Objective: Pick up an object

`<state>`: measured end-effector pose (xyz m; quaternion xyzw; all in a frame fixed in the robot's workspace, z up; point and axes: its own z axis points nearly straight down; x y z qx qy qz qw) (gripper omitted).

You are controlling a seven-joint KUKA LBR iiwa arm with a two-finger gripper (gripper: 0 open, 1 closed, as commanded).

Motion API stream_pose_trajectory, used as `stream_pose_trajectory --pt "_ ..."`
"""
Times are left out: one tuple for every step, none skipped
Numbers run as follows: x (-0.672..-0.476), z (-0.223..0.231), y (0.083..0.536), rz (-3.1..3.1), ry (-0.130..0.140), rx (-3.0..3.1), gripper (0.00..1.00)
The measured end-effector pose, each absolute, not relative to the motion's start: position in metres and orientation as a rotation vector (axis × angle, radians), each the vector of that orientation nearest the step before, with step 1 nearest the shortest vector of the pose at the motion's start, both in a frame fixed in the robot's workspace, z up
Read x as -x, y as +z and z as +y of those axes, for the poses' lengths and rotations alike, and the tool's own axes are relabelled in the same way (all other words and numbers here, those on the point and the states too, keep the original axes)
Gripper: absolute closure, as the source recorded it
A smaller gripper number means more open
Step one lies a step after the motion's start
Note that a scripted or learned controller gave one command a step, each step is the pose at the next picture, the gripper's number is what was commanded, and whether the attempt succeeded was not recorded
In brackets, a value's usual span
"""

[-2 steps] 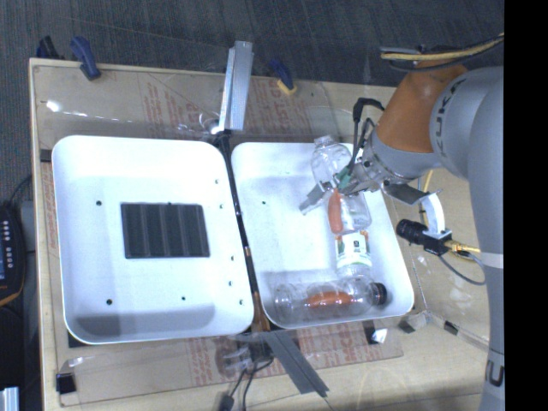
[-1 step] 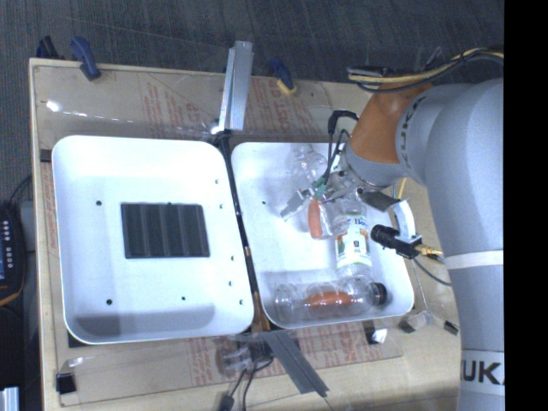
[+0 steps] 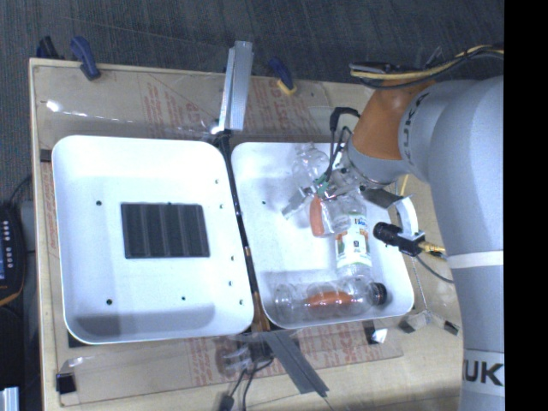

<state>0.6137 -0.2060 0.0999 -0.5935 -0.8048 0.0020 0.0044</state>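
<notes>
I reach in from the right, my grey arm (image 3: 462, 144) with its orange band (image 3: 381, 127) bent over the far right corner of the right bin (image 3: 257, 255). My gripper (image 3: 330, 185) hangs low over the far half of that bin, amid a cluster of clear and shiny things, and I cannot tell from here what state it is in; the glare and the clutter hide that.

Just below the gripper lies a small orange object (image 3: 316, 217), stretched near to far, and it looks to be touching a clear plastic bottle (image 3: 353, 245) with a white label, which lies just to its right along the bin's right side. Whether either is in my grasp I cannot tell. A crumpled clear wrapper (image 3: 306, 161) sits at the far end of the bin, just left of my wrist.

Along the near wall of the right bin lies a second clear bottle (image 3: 330, 296) on its side, left to right, with something orange inside and a dark cap at its right end. It is apart from my gripper.

The left bin (image 3: 86, 229) sits beside the right one, touching along the middle divide. In it lies a dark ribbed rectangular tray (image 3: 165, 229), flat, near the bin's centre.
</notes>
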Motion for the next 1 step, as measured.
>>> stream_pose_trajectory --pt "-0.6561 -0.1542 0.1798 -2.547 0.002 1.836 1.0"
